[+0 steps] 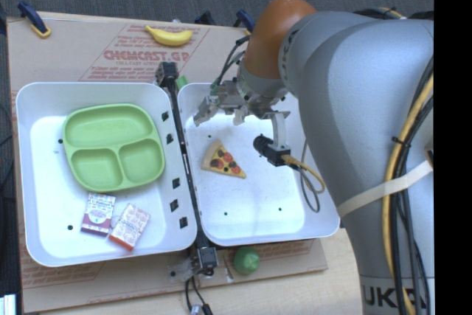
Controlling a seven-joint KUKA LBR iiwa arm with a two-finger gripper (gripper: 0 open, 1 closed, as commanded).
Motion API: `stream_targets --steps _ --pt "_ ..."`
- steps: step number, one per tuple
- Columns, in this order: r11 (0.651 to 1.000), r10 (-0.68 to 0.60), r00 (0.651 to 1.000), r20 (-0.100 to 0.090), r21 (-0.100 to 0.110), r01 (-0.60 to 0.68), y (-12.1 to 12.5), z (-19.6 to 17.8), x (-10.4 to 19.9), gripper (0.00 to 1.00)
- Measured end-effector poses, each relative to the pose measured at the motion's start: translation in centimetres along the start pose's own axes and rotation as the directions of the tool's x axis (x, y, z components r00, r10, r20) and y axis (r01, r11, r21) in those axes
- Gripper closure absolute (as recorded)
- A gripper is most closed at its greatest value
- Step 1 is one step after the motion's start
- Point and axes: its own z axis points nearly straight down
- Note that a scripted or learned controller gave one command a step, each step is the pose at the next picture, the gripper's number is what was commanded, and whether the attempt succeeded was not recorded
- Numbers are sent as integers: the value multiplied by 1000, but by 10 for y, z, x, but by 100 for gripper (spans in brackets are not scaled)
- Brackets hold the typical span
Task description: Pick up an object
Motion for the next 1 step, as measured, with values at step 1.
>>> stream_targets --steps 1 --pt "1000 -3 1000 -1 -1 3 1 -12 1 100"
